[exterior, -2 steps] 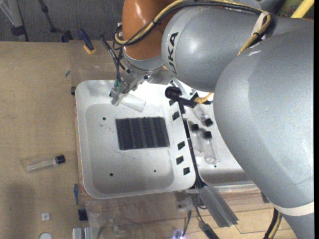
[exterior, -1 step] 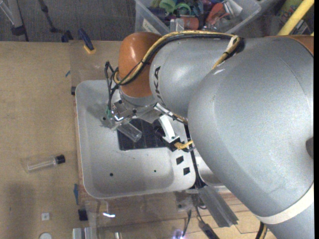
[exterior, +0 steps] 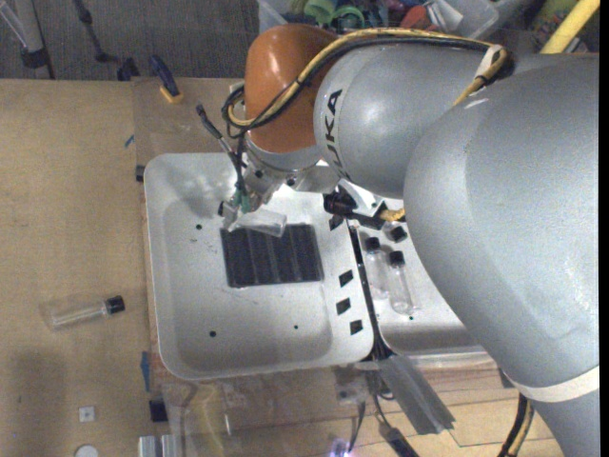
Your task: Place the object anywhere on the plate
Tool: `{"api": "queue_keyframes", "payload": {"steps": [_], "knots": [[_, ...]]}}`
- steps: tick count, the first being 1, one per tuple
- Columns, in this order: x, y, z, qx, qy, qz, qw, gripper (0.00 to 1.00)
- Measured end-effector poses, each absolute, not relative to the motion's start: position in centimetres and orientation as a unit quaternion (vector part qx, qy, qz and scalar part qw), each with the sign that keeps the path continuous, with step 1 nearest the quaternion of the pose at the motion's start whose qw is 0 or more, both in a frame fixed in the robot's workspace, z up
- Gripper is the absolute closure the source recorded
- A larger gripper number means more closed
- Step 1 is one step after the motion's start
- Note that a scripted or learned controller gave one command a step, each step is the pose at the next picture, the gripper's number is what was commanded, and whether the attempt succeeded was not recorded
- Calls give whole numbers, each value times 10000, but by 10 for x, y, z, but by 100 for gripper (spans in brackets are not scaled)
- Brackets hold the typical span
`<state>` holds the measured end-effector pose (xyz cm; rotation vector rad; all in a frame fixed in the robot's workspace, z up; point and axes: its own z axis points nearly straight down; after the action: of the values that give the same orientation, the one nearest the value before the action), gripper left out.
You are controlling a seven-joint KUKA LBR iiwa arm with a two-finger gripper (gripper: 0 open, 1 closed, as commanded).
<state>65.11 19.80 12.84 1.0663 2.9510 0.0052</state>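
**benchrat:** Looking down from the overhead cam, where's the object?

**kuka_fan:** A clear vial (exterior: 259,221) sits at the top edge of the dark ribbed plate (exterior: 273,255) in the left bin (exterior: 190,341). The gripper (exterior: 240,201) is right over its left end, probably because that's where the program aims. The arm hides the tips, so I can't tell the finger state. Another vial (exterior: 400,288) lies in the right bin (exterior: 428,324).

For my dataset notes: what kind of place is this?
Probably a robotics lab: a grey KUKA arm with an orange band over a shallow white bin, and a clear plastic box of colourful toys behind.
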Motion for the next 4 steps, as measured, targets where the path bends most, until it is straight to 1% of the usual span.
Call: {"api": "queue_keyframes", "payload": {"steps": [1, 2, 3, 4], "knots": [[571, 207, 148, 1651, 9863, 2, -10, 100], [621, 224, 117, 2818, 9595, 16, 18, 100], [660, 224, 137, 3866, 9223, 12, 19, 100], [658, 219, 242, 3083, 9513, 11, 21, 100]]}}
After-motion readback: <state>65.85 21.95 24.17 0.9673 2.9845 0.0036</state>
